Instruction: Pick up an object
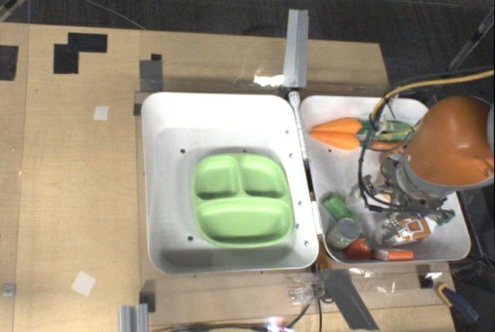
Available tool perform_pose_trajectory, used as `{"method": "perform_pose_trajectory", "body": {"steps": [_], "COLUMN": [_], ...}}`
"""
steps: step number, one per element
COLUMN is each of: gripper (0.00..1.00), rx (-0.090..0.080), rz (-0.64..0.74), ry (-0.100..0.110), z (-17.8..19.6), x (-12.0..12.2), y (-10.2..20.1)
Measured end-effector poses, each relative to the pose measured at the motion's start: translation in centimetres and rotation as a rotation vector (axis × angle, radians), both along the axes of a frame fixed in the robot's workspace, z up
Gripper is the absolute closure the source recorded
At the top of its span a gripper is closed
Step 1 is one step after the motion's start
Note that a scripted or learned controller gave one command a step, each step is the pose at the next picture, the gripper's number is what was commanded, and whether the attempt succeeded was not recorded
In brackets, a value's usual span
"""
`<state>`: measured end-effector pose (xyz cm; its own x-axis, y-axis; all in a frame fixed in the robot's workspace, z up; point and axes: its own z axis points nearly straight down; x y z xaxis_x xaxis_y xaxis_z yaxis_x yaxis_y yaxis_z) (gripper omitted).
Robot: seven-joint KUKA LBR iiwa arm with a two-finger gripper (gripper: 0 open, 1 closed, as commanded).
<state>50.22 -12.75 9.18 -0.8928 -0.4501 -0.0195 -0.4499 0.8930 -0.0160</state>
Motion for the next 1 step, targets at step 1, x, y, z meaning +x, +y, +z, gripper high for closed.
{"method": "perform_pose_trajectory", "body": {"steps": [1], "gripper": [0.00], "rx": [0.000], "rz": [-0.012], "ry": [0.000], "z": [0.02], "x": [0.02], "y": [1.83]}}
